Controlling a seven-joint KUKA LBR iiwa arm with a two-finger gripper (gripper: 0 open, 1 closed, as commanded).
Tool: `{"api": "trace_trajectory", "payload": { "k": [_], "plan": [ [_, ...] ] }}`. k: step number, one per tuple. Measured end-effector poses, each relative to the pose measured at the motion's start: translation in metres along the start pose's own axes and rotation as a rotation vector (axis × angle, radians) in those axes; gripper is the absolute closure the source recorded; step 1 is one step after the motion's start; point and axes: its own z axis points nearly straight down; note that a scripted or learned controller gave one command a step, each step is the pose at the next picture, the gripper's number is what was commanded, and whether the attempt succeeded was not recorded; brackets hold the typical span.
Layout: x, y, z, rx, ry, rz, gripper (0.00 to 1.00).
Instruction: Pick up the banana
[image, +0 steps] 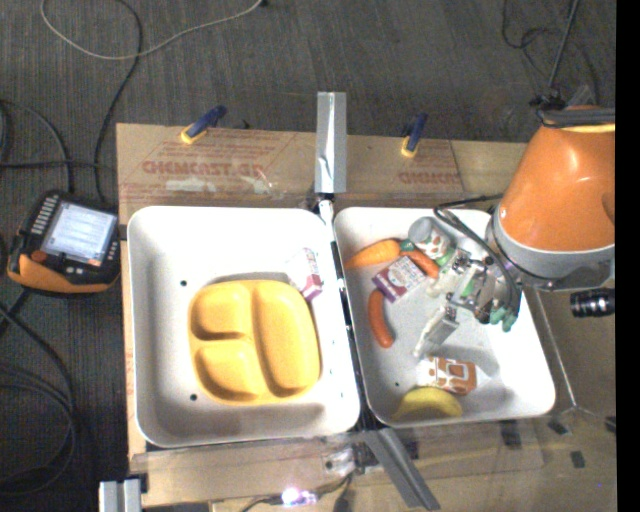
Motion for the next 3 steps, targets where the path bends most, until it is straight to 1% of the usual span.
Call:
{"api": "trace_trajectory", "payload": {
  "k": [1,2,3],
  "plan": [
    [-0.016,-0.031,0.186,0.001,-0.009,-0.142,0.00],
    [-0.018,-0.028,0.175,-0.004,-0.017,-0.142,1.00],
    [-0.018,-0.028,0.175,-0.005,-0.017,-0.142,0.00]
  ]
}}
